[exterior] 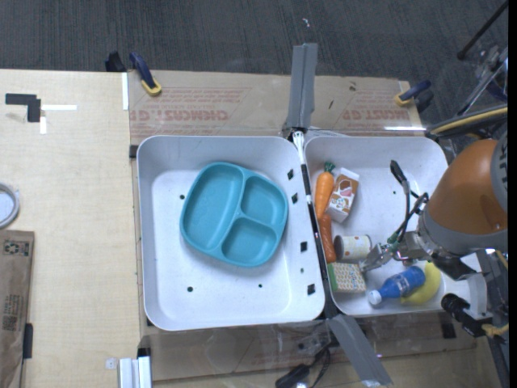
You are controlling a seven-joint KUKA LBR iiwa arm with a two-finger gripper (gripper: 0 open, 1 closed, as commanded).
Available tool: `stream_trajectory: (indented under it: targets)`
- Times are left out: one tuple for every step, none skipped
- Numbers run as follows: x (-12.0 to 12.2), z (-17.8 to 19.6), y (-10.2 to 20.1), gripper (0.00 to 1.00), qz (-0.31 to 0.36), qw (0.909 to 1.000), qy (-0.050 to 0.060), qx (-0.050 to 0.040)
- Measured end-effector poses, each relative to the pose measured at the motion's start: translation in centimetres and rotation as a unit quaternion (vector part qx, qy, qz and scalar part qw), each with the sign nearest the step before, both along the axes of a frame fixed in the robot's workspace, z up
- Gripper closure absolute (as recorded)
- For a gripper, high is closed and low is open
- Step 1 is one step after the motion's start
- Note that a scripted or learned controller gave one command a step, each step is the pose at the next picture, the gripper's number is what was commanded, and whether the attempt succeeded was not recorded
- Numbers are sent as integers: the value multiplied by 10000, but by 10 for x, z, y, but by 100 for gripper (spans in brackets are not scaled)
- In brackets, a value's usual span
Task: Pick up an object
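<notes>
The thing nearest to be picked is a small white can (353, 246). It lies on its side in the right bin (373, 141), near the middle of the bin's left half. Its long way runs left to right, and its round end faces the gripper (377, 256). The gripper is just beside the can, on the can's right, so close that they may be touching. I cannot tell if the gripper is spread apart or pressed together, because it is small and dark here. Nothing can be seen held in it. To grab the can, I think the gripper has to slide a little to the left and close across the can's round sides, not its ends.

The can looks smooth and hard, so it might roll.

Just below the can lies a little flat box (347, 278) with a speckled green top. To the right of that box lies a blue bottle (401, 284) with a white cap, shiny like plastic, tipped on its side. A yellow rounded thing (430, 284) sits against the bottle; I cannot tell what it is.

Above the can, a long orange carrot (323, 197) lies along the bin's left wall. A small carton (344, 195) leans next to it.

The left bin (146, 217) holds a light blue plate (234, 214) with three parts, well apart from the gripper.
</notes>
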State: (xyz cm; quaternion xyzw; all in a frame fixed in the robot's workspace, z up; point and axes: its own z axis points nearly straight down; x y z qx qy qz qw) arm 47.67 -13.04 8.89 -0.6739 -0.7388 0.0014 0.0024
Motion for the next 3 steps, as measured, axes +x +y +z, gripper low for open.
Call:
stream_trajectory:
  targets:
    - [0, 7, -1, 100, -26, 10000, 14, 4]
    - [32, 104, -38, 100, -746, 9972, -4, -15]
    - [32, 104, -38, 0, -745, 9972, -3, -14]
